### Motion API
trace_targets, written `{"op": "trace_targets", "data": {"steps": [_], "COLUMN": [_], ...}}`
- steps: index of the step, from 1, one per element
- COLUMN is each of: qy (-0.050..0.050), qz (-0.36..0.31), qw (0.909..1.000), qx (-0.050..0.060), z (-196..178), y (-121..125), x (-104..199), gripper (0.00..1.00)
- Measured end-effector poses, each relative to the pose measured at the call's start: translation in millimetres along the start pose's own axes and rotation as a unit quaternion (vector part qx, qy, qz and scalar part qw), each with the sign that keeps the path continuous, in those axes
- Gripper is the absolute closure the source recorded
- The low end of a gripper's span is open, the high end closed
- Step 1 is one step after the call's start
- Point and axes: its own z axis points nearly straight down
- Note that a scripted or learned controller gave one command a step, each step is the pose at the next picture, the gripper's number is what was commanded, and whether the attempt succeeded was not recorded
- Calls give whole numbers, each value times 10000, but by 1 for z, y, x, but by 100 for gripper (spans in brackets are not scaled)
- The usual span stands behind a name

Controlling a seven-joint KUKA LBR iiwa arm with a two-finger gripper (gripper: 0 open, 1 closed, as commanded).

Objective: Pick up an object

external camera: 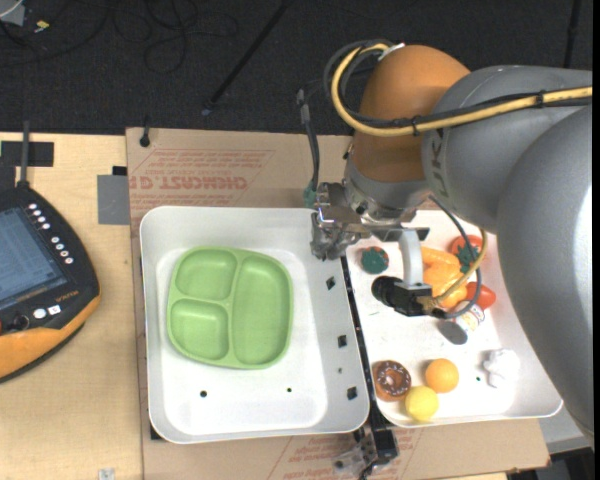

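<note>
My gripper [330, 236] hangs over the near-left corner of the right bin [520, 403], by the wall shared with the left bin, and the orange wrist hides most of it. A small dark green object [376, 259] lies just right of it. Orange and red toy foods [445, 268] are piled further right, partly under the arm. Towards the front of the bin sit a chocolate donut [391, 378], an orange ball [441, 374] and a yellow lemon [421, 403]. I see nothing held by the gripper.
The left bin [160, 368] holds a green divided plate [230, 306]. A white crumpled object [495, 366] and a small bottle [466, 320] lie in the right bin. A teach pendant [25, 278] rests on the bench at far left.
</note>
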Motion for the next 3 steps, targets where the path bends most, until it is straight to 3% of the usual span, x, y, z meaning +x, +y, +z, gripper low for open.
{"op": "trace_targets", "data": {"steps": [1, 3], "qy": [-2, 4], "qz": [27, 23], "qw": [10000, 10000], "qx": [6, -5], "z": [4, -16], "y": [-1, -1], "x": [-13, -7], "gripper": [100, 100]}}
